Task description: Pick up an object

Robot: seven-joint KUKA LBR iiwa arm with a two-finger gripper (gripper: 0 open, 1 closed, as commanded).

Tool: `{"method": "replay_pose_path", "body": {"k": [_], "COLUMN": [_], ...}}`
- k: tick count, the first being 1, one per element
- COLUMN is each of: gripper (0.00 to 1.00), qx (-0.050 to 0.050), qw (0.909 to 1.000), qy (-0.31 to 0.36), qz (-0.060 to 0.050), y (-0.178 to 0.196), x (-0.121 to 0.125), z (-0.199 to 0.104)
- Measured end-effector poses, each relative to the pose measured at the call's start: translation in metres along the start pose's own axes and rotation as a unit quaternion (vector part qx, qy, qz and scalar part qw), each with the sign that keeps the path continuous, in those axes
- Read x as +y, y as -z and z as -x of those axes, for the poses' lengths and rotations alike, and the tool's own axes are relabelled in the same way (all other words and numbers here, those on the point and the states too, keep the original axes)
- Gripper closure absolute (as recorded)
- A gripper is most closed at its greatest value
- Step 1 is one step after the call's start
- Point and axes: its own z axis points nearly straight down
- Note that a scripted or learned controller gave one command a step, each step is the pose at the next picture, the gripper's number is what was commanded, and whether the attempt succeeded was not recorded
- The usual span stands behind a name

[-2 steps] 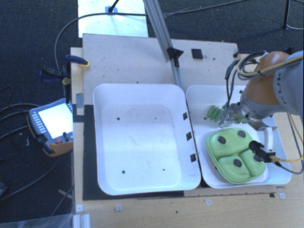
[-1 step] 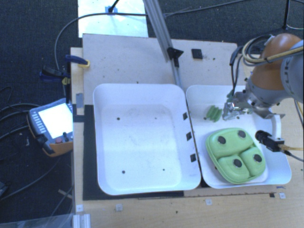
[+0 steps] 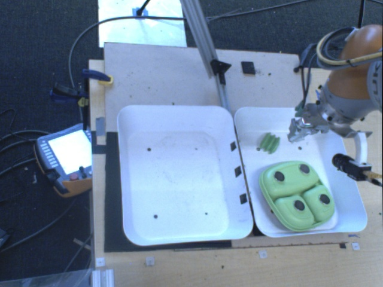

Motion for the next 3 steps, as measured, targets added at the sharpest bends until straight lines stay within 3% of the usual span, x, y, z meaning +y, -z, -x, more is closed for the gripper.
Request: {"method": "replay_pose_path", "body": {"k": [2,3], "gripper": [1.00,1.00], "qx": [0.001,0.002], "qw": [1.0000,1.0000], "qy": [0.002,0.002], "qz": [-0.002,-0.003], "y": [0.007,0.001], "x": [0.014,0.008], "z": [-0.114,-0.164]}}
